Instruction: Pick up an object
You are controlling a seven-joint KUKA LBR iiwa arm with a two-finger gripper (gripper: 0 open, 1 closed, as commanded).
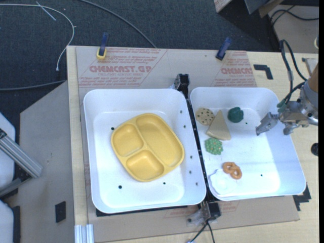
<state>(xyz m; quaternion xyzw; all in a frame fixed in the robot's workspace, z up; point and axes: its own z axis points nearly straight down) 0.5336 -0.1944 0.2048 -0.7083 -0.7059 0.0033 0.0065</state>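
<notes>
Camera view: the gripper [276, 124] hangs over the right bin [288, 184], by its right wall, fingers spread wide and holding nothing. Five items lie at the bin's left side: cookie [204, 116], wedge [219, 127], green ball [235, 114], green cluster [213, 146], pretzel [232, 170]. The ball is nearest the gripper and apart from the wedge, so it looks like the best target; centre the fingers over it before descending. The cookie and wedge sit close together near the left wall. Open floor lies between the gripper and the items. The left bin [101, 186] holds a yellow tray [147, 147].
</notes>
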